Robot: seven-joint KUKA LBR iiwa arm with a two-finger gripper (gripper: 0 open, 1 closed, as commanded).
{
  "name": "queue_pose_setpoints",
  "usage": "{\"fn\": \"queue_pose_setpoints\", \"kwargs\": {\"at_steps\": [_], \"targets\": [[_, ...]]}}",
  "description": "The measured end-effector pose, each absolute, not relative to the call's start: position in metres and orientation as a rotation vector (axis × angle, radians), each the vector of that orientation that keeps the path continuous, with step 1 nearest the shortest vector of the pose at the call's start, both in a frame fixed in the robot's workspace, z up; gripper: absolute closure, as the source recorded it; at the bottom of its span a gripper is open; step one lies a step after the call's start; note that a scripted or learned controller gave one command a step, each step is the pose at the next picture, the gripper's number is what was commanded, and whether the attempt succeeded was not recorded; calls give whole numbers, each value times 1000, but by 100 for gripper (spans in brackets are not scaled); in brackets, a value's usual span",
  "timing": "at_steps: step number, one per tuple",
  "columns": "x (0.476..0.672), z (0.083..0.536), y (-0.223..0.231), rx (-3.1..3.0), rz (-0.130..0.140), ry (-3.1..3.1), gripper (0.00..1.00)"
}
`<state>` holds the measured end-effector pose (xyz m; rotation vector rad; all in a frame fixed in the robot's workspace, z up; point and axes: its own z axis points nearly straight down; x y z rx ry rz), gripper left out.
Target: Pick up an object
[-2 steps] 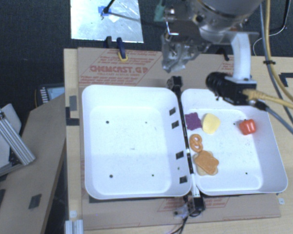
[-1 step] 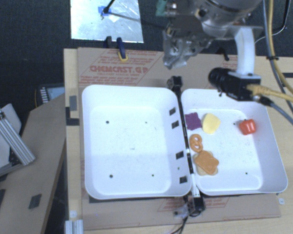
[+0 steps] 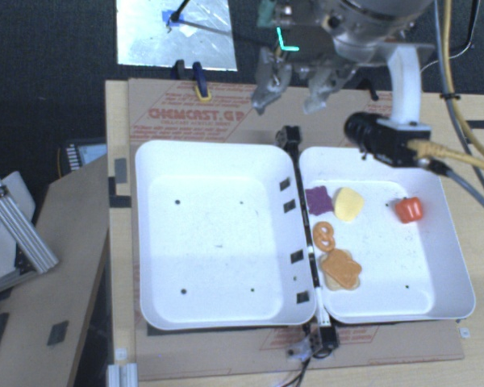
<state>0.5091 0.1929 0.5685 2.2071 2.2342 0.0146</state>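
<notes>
Likely every candidate is light, since the right bin (image 3: 448,297) holds what look like small toy food pieces: a purple piece (image 3: 319,200) and a yellow piece (image 3: 348,204) near the divider toward the bin's far side, an orange pretzel-like ring (image 3: 324,235) and a tan, bread-like piece (image 3: 341,270) just beside the divider nearer the front, and a red piece (image 3: 409,209) apart toward the right wall. All seem stiff and probably smooth, so a slip is possible; the red piece stands clear of its neighbours and the walls, so pinching it across its middle looks simplest, while the ring and tan piece crowd the divider. The gripper (image 3: 294,95) hangs above the far edge of the surface, beyond both bins, its fingers spread and pinching nothing. The left bin (image 3: 157,168) lies beside it on brown board (image 3: 185,113), and a shiny metal sheet (image 3: 177,22) lies beyond.
</notes>
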Motion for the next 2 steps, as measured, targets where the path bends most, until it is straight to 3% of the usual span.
{"fn": "queue_pose_setpoints", "kwargs": {"at_steps": [1, 2], "targets": [[509, 580, 193, 2204, 20, 2237, 100], [509, 591, 193, 2200, 23, 2240, 100]]}}
